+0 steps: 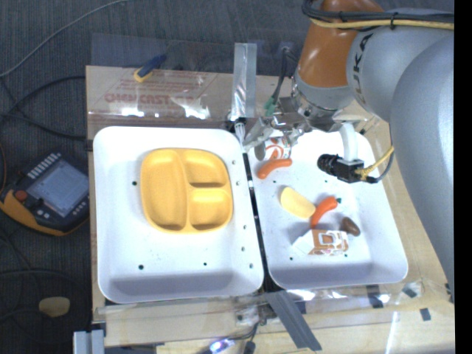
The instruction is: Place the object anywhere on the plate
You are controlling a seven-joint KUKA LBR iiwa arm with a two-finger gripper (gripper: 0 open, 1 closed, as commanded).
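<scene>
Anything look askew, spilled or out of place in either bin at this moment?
Nothing stands out. The yellow three-compartment plate sits flat in the left white bin. In the right white bin, the orange sausage-shaped piece, pale yellow wedge, orange carrot-like piece, small brown lump and orange-and-white packet lie loosely scattered.

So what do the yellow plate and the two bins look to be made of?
Plate: likely molded plastic, uniform yellow, soft sheen, rounded dividers. Left bin and right bin: probably thin formed plastic, glossy white, with rounded corners and glare on the rims. Can't confirm either from looks alone.
</scene>
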